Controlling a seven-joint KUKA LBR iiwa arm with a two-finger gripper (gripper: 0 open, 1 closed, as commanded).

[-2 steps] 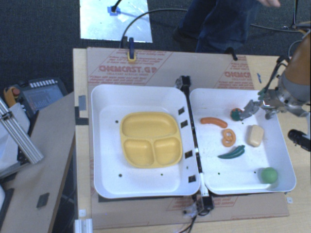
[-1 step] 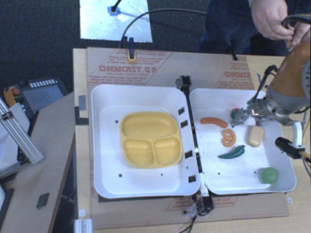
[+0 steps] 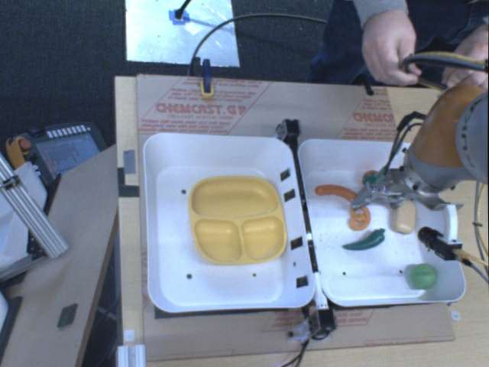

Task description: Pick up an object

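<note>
My gripper (image 3: 365,196) hangs over the right bin (image 3: 336,285), at its middle back. Just below its tip lies a round orange piece (image 3: 360,220), and an orange sausage (image 3: 334,192) lies just to its left. A dark green pepper (image 3: 365,241) rests in front of the orange piece. To the right of that piece a cream-coloured object (image 3: 403,219) stands partly under the wrist. At the front right corner of the bin sits a light green lump (image 3: 421,275). I see nothing held in the gripper.
The left bin (image 3: 164,205) holds a yellow divided tray (image 3: 236,219). A person's hand (image 3: 388,43) grips a cable behind the right bin. A black cable plug (image 3: 432,241) hangs over that bin's right side. A teach pendant (image 3: 65,150) lies at far left.
</note>
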